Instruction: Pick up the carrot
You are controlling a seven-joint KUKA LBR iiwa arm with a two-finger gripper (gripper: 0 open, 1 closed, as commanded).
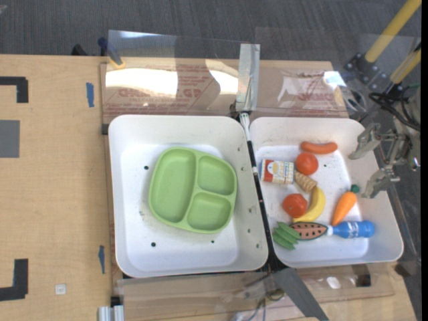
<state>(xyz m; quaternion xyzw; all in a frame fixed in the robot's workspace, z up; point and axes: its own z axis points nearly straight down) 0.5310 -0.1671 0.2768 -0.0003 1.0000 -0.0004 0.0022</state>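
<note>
Take the carrot [344, 206] as your reference for every position below.

1. The bench [47, 179] carries two shallow white bins side by side. The left bin [127, 246], well apart from the carrot, holds a green divided plate [192, 190] and no loose items, so it reads as the receiving side.
2. The right bin [388, 243] contains the carrot and the remaining toy food. The items are grouped closely, which limits approach room.
3. The arm [391, 156] stands just beyond the carrot, over the bin's outer rim. Its tool [376, 162] sits above and slightly outward of the carrot. You cannot tell how far the tool is parted, and nothing is visible within it.
4. The carrot lies tilted, green top toward the arm, tip pointing down toward the blue bottle [354, 230], which lies just beside that tip.
5. A banana [313, 207] lies near the carrot on the side away from the arm, with one tomato [294, 204] touching it and another [307, 164] further up.
6. A sausage [319, 148] rests toward the bin's far rim; a watermelon slice [309, 231] lies beside the bottle.

Judgement: the grasp is not yet made. The carrot's outer side is the freest approach.
</note>
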